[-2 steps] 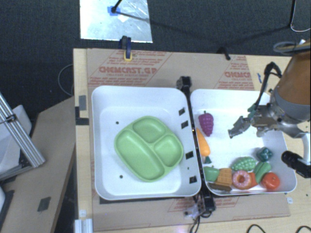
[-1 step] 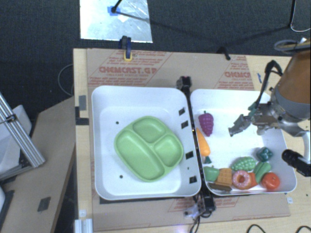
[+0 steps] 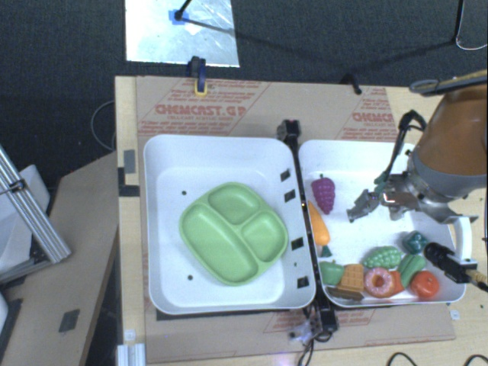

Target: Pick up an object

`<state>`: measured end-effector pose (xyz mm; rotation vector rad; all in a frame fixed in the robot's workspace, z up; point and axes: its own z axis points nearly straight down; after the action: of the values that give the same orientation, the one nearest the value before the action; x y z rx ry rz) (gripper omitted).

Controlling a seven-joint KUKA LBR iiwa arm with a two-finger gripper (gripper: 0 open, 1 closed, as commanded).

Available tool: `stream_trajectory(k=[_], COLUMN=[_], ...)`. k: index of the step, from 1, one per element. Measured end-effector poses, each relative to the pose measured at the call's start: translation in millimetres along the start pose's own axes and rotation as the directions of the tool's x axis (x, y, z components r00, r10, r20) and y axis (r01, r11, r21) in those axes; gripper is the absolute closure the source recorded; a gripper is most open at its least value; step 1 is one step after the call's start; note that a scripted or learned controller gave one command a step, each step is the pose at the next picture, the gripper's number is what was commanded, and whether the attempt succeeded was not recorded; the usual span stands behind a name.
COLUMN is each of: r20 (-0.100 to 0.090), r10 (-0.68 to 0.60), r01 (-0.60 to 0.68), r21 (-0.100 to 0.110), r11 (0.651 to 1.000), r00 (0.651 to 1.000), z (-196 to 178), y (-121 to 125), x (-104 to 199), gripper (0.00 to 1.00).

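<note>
Camera view is showing the end effector (image 3: 364, 206) hanging over the bare middle of the right bin (image 3: 347, 162), and I cannot tell how it is set. I am seeing nothing gripped in it. I am taking the purple grapes (image 3: 324, 193) as the nearest candidate: they are lying just to its left in frame, near the divider, long axis running top to bottom. The orange carrot (image 3: 319, 224) is sitting below them. The remaining toys, including a pink donut (image 3: 379, 281), are crowding the bin's near edge. The left bin (image 3: 164, 166) is carrying a green plate (image 3: 233, 232).
</note>
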<state>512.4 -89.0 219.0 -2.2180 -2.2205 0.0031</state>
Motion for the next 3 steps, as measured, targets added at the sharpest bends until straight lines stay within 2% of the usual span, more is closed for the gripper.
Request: stream_trajectory(k=[2,3], r20=[-0.001,0.005], r10=[0.001,0.001], r01=[-0.001,-0.001], r21=[0.000,-0.016], r11=[1.000,1.000], r00=[1.000,1.000], z=[85.2,117.6], y=[-1.7,2.6], x=[6.2,3.5], gripper=[0.00,0.00])
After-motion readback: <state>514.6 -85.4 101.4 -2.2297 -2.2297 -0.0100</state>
